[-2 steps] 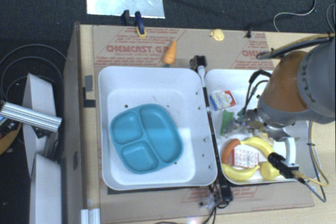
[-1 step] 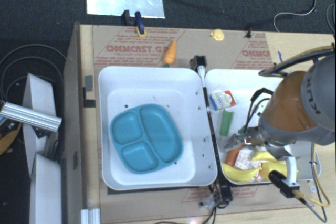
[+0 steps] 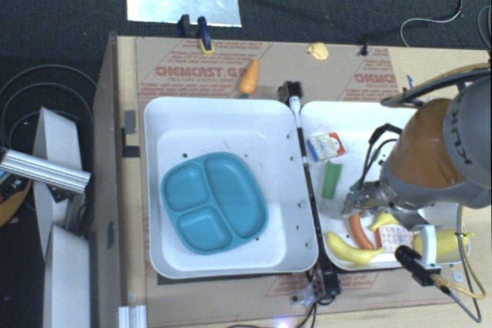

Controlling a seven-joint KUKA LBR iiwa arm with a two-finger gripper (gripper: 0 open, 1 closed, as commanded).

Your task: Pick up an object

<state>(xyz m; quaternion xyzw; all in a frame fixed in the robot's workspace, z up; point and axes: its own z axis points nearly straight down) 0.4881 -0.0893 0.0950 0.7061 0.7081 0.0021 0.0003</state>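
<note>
Arm (image 3: pixel 430 157) hangs over the right bin (image 3: pixel 361 115), poised above the hotdog (image 3: pixel 360 231) and banana (image 3: pixel 350 250); finger state cannot be told.

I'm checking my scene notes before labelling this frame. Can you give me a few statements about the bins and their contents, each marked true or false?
1. The blue divided plate lies in the left bin. True.
2. The banana lies in the left bin. False: it lies at the front of the right bin.
3. The green block lies in the right bin. True.
4. The orange carrot lies on the blue plate. False: it lies on the cardboard behind the left bin.
5. The end effector is above the right bin. True.
</note>
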